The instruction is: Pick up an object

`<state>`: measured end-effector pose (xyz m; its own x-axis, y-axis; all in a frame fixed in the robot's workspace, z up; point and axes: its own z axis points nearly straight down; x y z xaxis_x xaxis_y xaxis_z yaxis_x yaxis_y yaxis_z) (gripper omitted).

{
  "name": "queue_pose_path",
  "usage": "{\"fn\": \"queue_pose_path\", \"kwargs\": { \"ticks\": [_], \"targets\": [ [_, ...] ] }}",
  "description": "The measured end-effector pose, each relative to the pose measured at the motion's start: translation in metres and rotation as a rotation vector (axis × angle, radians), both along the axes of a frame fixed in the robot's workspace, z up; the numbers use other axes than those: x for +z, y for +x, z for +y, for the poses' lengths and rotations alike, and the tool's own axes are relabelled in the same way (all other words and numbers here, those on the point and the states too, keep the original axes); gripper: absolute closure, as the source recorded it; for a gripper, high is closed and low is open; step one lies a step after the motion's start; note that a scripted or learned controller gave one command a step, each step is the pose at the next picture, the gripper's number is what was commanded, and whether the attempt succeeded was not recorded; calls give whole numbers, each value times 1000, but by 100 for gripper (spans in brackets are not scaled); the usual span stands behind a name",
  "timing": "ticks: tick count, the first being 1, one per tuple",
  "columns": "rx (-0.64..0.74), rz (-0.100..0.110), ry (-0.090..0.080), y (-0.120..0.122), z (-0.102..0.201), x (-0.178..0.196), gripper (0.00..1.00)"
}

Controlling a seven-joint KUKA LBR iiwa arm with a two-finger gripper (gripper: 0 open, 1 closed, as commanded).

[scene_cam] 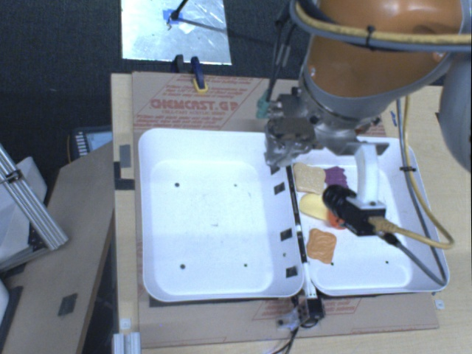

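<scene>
Grey arm [383,43], orange band, yellow cable [424,198].

A robotics lab: white bins [206,220] on a cardboard-covered bench [192,102], aluminium framing [29,205].

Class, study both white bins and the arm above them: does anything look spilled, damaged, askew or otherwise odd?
Nothing looks spilled or broken. The items, a tan block, a purple piece, a yellow piece and an orange waffle-like piece, lie crowded together in the right bin, partly beneath the gripper.
</scene>
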<state>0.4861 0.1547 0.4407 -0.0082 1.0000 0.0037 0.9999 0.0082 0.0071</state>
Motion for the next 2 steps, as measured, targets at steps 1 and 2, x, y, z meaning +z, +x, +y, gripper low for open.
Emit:
{"fn": "queue_pose_path", "kwargs": {
  "ticks": [1,2],
  "targets": [
    [-11,1,-3,1,-48,21,100],
    [-1,3,-1,0,-9,44,100]
  ]
}}
